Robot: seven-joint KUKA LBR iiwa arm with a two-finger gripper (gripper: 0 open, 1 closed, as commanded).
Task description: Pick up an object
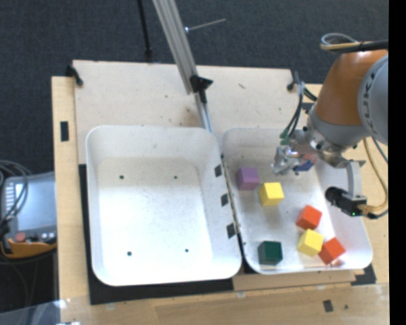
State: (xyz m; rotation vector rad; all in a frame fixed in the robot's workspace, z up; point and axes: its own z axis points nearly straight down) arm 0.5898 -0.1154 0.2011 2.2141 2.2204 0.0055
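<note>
The right bin [257, 144] holds several small blocks: a purple one [248, 177], a yellow one [272, 193], an orange one [309, 217], a second yellow one [310, 242], a red-orange one [332, 250] and a dark green one [270, 252]. My gripper [285, 161] hangs over the upper part of this bin, just above and to the right of the purple and yellow blocks. Nothing shows between its fingers. The orange-banded wrist [345, 93] rises behind it at the right.
The left bin [95, 147] sits beside the right one. A slanted metal rail [179, 42] runs down to the bins' shared edge. A black bracket [345, 200] hangs over the right bin's right side. A control pendant [27, 212] lies off the bench at left.
</note>
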